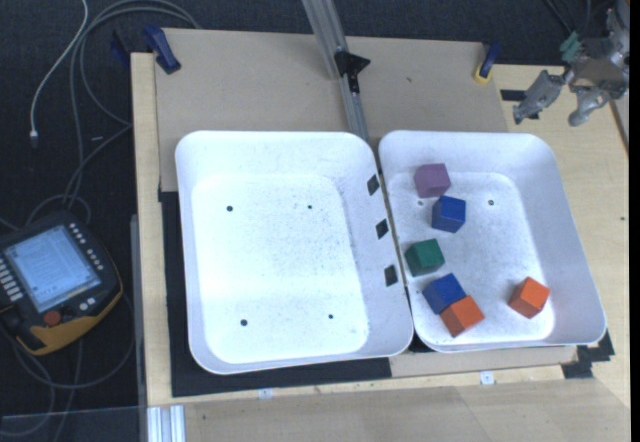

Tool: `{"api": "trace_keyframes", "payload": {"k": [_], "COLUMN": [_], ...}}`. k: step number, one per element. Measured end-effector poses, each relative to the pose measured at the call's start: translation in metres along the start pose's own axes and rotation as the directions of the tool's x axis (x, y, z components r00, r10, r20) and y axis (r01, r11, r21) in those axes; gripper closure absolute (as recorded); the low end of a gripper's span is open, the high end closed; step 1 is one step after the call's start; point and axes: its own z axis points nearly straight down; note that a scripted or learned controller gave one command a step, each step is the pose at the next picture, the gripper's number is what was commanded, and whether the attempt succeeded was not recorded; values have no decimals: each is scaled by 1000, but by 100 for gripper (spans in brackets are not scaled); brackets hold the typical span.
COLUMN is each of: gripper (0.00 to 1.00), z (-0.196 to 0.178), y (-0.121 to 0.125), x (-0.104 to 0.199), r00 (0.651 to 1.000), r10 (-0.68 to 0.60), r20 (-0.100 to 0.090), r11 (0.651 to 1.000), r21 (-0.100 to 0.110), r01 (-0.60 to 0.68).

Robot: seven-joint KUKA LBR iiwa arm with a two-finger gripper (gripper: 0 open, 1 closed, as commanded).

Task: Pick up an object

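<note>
The right bin [560, 192] holds several cubes. A purple cube [432, 179] lies near its back left, with a blue cube [448, 213] just in front of it. A green cube [425, 256] rests by the left wall. Near the front sit another blue cube [443, 289] and an orange cube [462, 315] touching it. A second orange cube [528, 297] lies at the front right. My gripper [560, 101] hangs open above the bench beyond the bin's back right corner, with nothing between its fingers.
The left bin [200, 170] stands beside the right one. A metal pole [318, 5] slants up from between the bins at the back. Blue clamps [160, 48] hold the board's back corners. A pendant [50, 280] lies on the floor at left.
</note>
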Motion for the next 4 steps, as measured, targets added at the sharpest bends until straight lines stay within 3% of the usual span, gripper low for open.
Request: {"api": "trace_keyframes", "payload": {"k": [1,2,3,4], "gripper": [0,0,100,0], "z": [114,206,191,190], "y": [34,-6,-6,-3], "x": [60,110,106,107], "r00": [1000,1000,1000,1000], "r10": [-3,-2,2,1], "r20": [-4,-5,-3,-4], "r11": [1000,1000,1000,1000], "r21": [7,10,12,1], "r01": [3,2,-2,-1]}}
